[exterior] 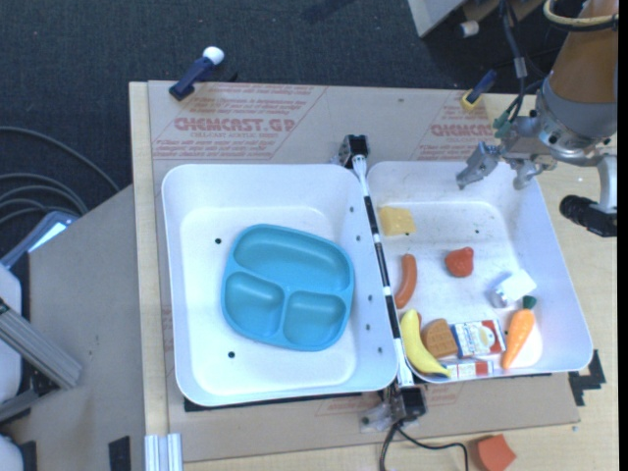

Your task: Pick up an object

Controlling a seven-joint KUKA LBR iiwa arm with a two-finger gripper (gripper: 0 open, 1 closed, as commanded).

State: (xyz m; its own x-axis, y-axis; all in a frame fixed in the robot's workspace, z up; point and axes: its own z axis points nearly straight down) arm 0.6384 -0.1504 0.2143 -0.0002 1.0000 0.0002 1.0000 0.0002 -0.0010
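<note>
Camera view: the gripper hangs at about one o'clock over the far rim of the right bin, its fingers spread apart with nothing between them. Below it in that bin lie a cheese wedge, a sausage, a red tomato, a banana and a carrot. The left bin, at nine o'clock, holds a blue divided plate.

Overhead cam, slanted, over both bins
</note>
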